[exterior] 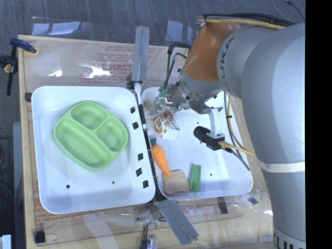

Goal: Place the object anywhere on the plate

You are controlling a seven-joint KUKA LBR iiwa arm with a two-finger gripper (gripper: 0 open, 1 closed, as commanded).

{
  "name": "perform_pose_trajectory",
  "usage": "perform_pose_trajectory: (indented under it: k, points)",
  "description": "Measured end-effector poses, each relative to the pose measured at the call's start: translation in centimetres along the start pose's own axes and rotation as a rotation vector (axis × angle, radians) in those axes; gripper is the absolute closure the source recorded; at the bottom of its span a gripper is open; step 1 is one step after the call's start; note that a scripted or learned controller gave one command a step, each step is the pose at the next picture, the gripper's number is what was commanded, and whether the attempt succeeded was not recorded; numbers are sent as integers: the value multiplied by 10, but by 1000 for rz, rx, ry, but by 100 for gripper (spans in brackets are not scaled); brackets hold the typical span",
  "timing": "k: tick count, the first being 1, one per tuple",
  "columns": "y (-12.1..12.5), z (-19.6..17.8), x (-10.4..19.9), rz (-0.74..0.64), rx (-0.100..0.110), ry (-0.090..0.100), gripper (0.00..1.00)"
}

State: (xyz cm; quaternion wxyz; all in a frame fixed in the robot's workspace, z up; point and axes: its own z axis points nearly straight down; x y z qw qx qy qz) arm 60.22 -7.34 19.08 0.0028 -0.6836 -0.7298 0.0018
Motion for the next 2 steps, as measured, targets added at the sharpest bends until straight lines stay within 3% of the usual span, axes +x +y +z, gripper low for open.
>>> perform_pose_trajectory:
  k: [1,2]
  points:
    - [-4,1,67,-55,0,0,100]
    - [-4,1,66,-55,0,-1,0]
